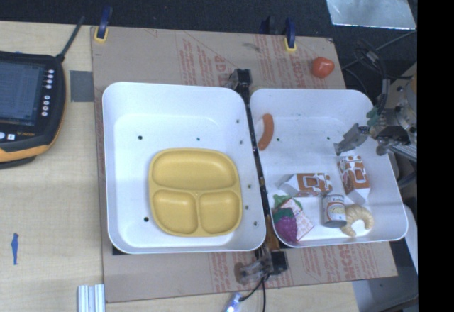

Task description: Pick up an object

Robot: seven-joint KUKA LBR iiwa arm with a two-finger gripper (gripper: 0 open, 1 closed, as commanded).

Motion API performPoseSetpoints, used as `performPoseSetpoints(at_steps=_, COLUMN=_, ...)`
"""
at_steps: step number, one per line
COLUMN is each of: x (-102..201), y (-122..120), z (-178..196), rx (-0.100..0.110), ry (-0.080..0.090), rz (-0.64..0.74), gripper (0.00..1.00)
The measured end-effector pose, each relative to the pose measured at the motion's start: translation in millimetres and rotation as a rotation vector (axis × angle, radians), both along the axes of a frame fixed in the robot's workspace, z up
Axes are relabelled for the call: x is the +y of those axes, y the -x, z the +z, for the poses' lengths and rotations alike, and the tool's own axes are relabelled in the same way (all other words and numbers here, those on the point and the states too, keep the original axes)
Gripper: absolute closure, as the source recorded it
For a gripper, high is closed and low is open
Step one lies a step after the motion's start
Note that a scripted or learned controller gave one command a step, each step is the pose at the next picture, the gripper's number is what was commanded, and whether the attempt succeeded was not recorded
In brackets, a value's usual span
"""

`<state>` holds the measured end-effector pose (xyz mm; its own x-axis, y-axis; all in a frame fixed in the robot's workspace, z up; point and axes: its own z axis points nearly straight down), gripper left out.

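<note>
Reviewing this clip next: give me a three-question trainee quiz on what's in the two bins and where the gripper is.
1. True or false: the yellow divided tray lies in the right bin.
2. Which item lies against the right bin's left wall? A) sausage B) can C) croissant
3. Fill in: the red ball rests on the ____, outside the bins.

Key: 1 false, it is in the left bin; 2 A; 3 cardboard. The gripper is above the right bin's right side.

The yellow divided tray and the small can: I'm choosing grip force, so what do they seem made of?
Yellow divided tray: probably moulded plastic, matte, uniform colour with rounded compartments. Small can: likely metal, with a shiny grey rim and a printed label.
</note>
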<state>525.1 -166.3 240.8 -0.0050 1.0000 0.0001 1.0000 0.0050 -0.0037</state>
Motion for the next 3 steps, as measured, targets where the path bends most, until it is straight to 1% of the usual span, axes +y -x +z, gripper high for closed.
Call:
performPoseSetpoints(at_steps=1, x=49, y=7, z=-130, rx=-0.017, ry=0.004, rz=-0.002, gripper=0.00)
performPoseSetpoints(at_steps=2, x=47, y=6, z=-117, rx=-0.021, ry=0.007, rz=0.001, gripper=1.00)
performPoseSetpoints(at_steps=3, x=158, y=-21, z=-49, rx=-0.001, ry=-0.001, rz=0.001, gripper=1.00)
